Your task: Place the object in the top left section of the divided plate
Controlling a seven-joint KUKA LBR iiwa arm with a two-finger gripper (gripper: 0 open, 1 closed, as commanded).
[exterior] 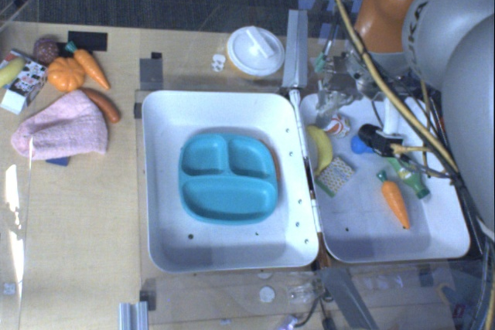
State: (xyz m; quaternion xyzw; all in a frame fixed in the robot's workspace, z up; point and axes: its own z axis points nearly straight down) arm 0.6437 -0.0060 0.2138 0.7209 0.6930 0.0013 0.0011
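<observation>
My gripper hangs above the banana in the right bin; its grip I cannot tell. The blue divided plate bears no readable writing.

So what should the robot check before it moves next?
1. Blue plate sits flat in the left bin: ok.
2. Top left section of the plate has nothing in it: ok.
3. End effector is over the right bin: ok.
4. End effector has hold of something: cannot tell, the wrist hides it.
5. Things to pick are in the right bin: ok, a banana and a carrot lie there.
6. Cables are out of the way: not ok, they hang over the right bin.
</observation>
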